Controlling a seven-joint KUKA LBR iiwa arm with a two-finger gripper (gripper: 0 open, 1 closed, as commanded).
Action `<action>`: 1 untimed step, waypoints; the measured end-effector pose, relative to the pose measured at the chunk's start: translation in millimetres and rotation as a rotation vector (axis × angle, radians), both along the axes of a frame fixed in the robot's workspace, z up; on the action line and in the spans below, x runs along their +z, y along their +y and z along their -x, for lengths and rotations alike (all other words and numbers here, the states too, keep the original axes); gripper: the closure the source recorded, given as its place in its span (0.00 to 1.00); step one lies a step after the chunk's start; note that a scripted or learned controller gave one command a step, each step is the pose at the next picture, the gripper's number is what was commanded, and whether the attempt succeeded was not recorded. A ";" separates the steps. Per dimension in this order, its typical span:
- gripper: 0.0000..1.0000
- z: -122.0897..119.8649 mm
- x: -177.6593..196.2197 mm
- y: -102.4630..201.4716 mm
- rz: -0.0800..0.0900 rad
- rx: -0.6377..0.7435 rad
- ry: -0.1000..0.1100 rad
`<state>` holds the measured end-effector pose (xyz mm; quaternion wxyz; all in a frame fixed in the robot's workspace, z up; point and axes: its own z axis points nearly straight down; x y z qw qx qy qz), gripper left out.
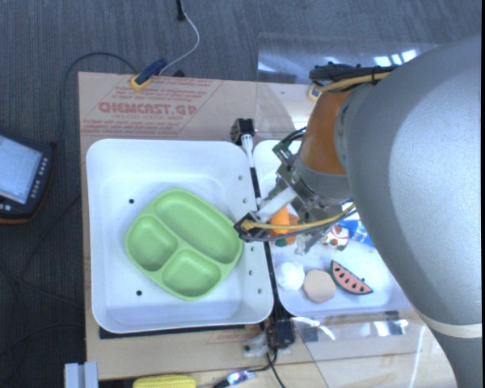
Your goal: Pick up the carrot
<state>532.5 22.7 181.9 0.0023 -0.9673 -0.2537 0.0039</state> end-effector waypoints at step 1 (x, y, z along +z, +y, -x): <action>0.00 22.7 0.8 -61.9 0.004 0.006 0.000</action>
